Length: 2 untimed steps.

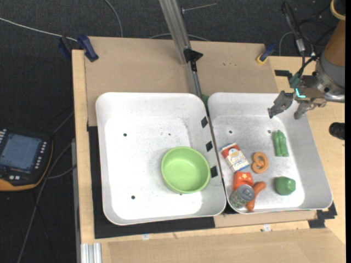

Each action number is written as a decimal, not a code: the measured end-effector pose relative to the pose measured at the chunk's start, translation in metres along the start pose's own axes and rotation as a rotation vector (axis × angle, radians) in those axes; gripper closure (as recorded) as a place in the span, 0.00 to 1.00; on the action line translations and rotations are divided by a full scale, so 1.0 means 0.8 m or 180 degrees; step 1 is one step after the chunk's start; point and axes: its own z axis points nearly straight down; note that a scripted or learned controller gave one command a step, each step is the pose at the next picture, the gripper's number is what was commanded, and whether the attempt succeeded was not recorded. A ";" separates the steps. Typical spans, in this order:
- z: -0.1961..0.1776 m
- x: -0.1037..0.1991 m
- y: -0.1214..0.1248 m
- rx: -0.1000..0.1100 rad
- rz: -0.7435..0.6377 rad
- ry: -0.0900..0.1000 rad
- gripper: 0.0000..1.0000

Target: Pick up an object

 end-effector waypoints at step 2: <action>0.058 0.006 -0.010 0.0011 0.0000 0.0002 0.00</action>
